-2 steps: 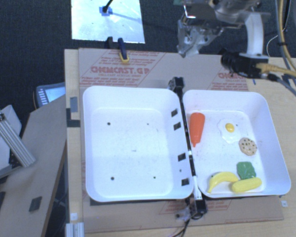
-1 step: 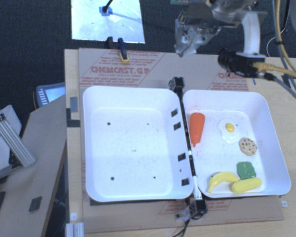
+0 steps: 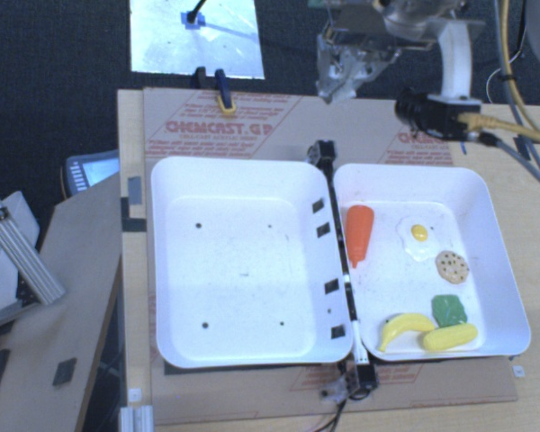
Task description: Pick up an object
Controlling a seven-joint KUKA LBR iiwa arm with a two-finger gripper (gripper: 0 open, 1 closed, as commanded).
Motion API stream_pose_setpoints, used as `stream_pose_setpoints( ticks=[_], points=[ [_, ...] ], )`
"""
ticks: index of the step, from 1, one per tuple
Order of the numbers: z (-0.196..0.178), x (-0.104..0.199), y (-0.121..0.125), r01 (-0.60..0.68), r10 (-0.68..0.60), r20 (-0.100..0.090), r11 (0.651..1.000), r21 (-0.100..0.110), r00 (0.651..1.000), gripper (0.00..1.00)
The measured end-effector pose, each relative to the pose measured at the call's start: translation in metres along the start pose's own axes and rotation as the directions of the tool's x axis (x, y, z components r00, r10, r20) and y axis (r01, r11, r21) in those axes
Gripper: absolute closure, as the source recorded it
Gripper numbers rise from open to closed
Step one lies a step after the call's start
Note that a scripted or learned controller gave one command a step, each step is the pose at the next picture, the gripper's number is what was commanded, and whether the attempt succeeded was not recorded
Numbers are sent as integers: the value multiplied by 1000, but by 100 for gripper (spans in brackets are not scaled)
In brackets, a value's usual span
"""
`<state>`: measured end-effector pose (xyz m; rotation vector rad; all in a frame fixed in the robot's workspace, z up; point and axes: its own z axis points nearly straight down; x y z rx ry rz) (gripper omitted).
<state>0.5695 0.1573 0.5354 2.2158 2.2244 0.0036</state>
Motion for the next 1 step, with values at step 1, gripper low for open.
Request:
stream_pose_setpoints(
  ticks=[1],
  points=[
    [0, -8, 15, -4, 4, 0, 1000, 0, 1000, 100]
  ],
)
